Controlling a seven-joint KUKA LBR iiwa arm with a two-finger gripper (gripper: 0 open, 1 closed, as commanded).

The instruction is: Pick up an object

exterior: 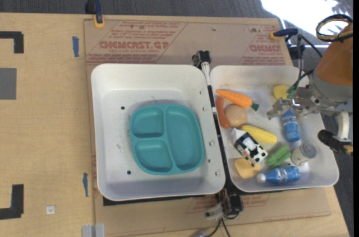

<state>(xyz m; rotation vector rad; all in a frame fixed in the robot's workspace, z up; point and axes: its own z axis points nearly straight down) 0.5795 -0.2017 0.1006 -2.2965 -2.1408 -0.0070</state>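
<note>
The right bin holds several toys. An orange carrot lies at its upper left, with a tan potato just below it. A yellow corn cob, a black-and-white cow toy and a yellow cheese wedge sit in the middle. A green piece, a blue bottle and another blue bottle lie further right. My gripper hangs low over the bin's right half, just above the upper blue bottle and beside a yellow toy. The wrist hides what lies under it.
The left bin holds a teal divided plate. A black bar with clamps joins the two bins. Both stand on a cardboard sheet on the wooden bench. The arm's orange band is at the right edge.
</note>
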